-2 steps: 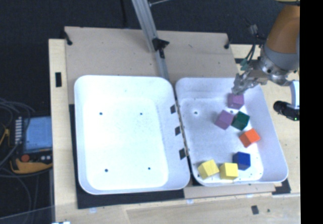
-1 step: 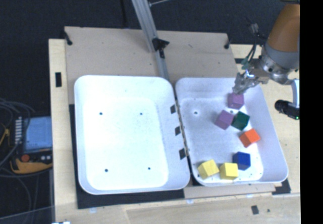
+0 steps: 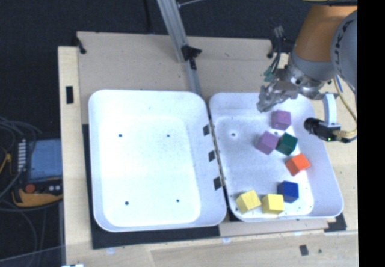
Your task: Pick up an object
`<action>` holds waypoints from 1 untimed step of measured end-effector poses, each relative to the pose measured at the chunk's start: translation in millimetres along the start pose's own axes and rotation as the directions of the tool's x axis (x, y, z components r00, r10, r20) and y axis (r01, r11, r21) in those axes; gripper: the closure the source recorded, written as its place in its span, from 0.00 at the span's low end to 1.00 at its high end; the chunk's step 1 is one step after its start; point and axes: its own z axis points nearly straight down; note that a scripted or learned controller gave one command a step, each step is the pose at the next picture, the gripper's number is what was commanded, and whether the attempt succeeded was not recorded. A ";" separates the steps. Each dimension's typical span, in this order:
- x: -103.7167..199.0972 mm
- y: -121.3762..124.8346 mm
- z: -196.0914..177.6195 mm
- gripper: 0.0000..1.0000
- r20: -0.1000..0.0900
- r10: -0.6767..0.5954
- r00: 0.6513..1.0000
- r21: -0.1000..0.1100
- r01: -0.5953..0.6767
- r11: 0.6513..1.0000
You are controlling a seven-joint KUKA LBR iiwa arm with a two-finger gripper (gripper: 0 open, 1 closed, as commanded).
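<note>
The gripper [image 3: 269, 101] is hanging over the far end of the right bin [image 3: 237, 157], its tip sitting just beside the upper purple block [image 3: 281, 119], and I cannot tell how it is set or whether it is touching that block. Spreading out below it, a second purple block [image 3: 267, 142] is lying against a green block [image 3: 287, 143], an orange block [image 3: 297, 163] and a blue block [image 3: 289, 190] are trailing toward the near wall, and two yellow blocks [image 3: 248, 201] [image 3: 273, 203] are resting side by side there. The left bin [image 3: 99, 139] is lying alongside, well apart from the arm.
</note>
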 end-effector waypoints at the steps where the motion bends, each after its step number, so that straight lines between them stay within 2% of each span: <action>1: 52.8 12.7 3.0 1.00 0.000 -0.001 1.000 -0.001 0.001 1.000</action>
